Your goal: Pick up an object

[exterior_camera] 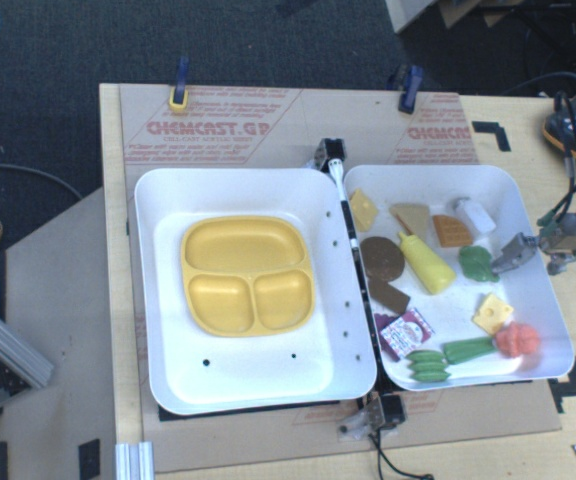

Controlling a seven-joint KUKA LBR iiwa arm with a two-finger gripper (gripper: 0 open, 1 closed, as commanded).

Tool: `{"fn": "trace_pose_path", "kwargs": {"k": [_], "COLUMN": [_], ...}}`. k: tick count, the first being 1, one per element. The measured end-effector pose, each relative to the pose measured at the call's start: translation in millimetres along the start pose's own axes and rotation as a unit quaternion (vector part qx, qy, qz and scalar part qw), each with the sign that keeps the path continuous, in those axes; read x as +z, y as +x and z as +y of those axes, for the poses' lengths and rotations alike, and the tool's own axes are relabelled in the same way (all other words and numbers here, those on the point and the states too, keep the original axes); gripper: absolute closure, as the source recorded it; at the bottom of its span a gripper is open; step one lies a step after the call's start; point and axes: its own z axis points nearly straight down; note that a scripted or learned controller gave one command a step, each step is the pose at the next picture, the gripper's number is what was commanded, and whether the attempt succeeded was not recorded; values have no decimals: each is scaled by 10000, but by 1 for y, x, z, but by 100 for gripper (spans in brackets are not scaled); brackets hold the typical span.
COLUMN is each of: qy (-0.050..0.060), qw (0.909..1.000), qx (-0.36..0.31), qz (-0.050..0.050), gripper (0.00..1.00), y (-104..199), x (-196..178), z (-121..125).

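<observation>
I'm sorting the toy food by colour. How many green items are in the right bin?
3. A round green piece sits by the gripper near the right wall, a long green piece lies near the front, and a green pea pod lies just left of it.

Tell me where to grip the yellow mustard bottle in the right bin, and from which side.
Grip the yellow mustard bottle across its wide body, coming straight down from above. It lies flat and slanted, so the fingers should straddle its short width; the brown disc crowds its left side, so stay toward the lower end.
</observation>
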Motion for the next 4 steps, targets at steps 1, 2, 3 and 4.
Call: {"fn": "trace_pose_path", "kwargs": {"k": [1, 2, 3, 4], "qy": [-70, -43, -48, -50], "qw": [10000, 10000, 10000, 10000], "qx": [-22, -28, -21, -36], "qz": [-21, -3, -6, 18], "gripper": [0, 0, 0, 0], "y": [1, 9, 5, 9], "x": [-8, 39, 82, 105], "z": [3, 7, 9, 10]}}
